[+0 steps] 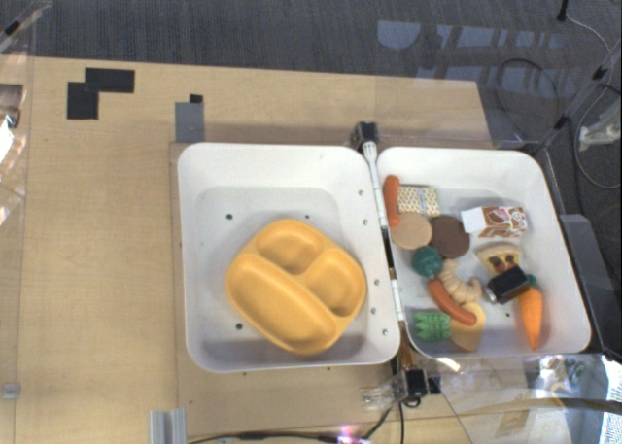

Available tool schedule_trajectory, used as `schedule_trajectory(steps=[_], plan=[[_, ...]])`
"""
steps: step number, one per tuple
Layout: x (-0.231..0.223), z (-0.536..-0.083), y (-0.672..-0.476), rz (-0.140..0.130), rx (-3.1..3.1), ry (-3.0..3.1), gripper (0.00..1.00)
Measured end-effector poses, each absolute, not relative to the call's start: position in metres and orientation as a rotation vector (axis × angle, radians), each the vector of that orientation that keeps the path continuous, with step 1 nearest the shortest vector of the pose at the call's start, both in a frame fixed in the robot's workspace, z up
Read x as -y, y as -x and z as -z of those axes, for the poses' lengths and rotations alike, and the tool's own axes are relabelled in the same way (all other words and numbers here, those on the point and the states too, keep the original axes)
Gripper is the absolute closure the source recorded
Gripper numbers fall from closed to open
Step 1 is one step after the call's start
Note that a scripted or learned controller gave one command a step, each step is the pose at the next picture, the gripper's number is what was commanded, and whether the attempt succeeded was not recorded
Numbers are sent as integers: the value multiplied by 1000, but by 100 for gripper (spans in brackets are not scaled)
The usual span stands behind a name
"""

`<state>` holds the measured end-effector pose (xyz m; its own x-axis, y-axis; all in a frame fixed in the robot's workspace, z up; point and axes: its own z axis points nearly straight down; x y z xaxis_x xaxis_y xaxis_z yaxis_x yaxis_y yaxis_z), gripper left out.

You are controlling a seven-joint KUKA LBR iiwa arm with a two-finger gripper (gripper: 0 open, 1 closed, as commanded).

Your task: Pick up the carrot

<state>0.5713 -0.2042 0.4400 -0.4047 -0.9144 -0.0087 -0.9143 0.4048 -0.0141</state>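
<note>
The carrot (pixel 531 317) is a short orange cone lying in the right bin (pixel 554 209) near its front right corner, with its tip pointing toward the front edge. Its green top touches a small black and brown piece (pixel 508 284) just behind it. The carrot's right side lies close to the bin wall.
The right bin also holds a red sausage (pixel 392 201), two brown discs (pixel 431 233), a teal lump (pixel 427 260), an orange-red piece (pixel 452 298), a green piece (pixel 431 325) and small packets (pixel 496 220). A yellow divided plate (pixel 296 284) lies in the left bin (pixel 209 228).
</note>
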Motion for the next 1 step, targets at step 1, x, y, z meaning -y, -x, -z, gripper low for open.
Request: schedule_trajectory(steps=[1], plan=[[204, -450, -584, 20, -2324, 2089, 0]])
